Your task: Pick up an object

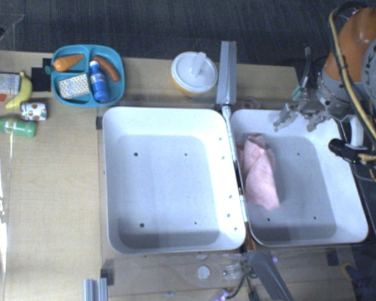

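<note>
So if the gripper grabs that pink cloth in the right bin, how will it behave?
The crumpled pink cloth shows soft folds, so it will probably sag and drape when lifted. It looks light. Pushed, it would likely bunch up against the right white bin floor rather than slide.

Pink cloth (260,171) against right bin's (338,231) left wall, remaining floor open

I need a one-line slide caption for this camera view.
Pincer open above right bin; pink cloth lies inside.

A soft, matt pink cloth (260,172) lies in the right bin (344,187), whose white plastic looks smooth and faintly glossy, beside pale wooden bench (44,199).
</note>
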Action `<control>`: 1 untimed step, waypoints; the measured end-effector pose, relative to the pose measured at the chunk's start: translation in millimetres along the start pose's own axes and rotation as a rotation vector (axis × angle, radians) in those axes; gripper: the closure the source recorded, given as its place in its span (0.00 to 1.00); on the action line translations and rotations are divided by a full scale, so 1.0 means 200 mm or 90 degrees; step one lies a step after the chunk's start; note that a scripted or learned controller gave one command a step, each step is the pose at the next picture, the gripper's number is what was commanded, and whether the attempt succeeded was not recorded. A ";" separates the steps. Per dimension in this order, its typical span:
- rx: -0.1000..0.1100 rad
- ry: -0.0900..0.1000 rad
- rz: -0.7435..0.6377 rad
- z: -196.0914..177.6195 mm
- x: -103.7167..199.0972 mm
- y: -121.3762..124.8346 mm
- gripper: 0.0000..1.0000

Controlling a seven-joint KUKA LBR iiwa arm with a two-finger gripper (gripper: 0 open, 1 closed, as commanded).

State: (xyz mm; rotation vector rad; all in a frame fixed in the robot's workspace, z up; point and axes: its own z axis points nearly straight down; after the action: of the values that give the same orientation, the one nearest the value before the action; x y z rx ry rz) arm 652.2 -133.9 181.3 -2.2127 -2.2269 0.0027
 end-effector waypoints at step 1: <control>-0.003 0.000 0.012 0.42 0.09 -0.21 0.00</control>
State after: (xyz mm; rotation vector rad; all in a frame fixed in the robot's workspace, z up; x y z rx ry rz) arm 610.0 -116.9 96.9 -2.2356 -2.2080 -0.0026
